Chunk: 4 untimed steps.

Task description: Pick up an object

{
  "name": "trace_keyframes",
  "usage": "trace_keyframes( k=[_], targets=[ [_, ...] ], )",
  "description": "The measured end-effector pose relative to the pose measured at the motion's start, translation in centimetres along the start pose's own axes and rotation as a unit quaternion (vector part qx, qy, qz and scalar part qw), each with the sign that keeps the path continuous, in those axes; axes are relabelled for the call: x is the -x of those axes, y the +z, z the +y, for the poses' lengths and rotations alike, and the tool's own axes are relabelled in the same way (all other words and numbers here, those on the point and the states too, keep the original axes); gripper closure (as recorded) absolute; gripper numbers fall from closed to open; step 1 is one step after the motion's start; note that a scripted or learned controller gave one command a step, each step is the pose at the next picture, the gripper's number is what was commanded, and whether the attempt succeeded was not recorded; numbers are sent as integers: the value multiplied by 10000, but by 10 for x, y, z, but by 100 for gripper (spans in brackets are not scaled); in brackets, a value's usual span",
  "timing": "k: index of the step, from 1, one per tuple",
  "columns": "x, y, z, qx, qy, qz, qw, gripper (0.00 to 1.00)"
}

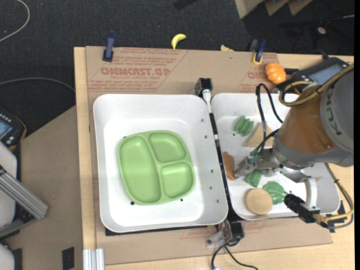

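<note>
Green divided plate (157,166) fills your left bin (107,117). At three o'clock, your gripper (246,168) hangs over the right bin (236,101) beside green toys (244,125); its grip cannot be told.

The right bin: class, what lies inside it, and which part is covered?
Inside the right bin lie green pieces, a round tan object, a brown piece and another green piece. The arm covers the bin's right middle, so anything beneath it cannot be seen.

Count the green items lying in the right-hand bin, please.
3: one green piece near the bin's far side, one by the gripper, one beside the tan round object. The arm may hide more.
</note>
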<state>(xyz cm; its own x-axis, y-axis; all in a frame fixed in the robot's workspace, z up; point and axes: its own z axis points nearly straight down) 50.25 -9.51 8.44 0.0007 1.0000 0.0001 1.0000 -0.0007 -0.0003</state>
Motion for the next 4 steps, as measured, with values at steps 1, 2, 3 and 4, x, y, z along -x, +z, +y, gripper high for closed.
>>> trace_keyframes(
  k=[1, 2, 3, 4],
  targets=[
    [0, 0, 0, 0, 1, 0, 10000, 0],
    [0, -10, 0, 11, 4, -3, 10000, 100],
    [-51, -107, 85, 86, -48, -1, 10000, 100],
    [-125, -181, 5, 3, -36, 15, 10000, 100]
  ],
)
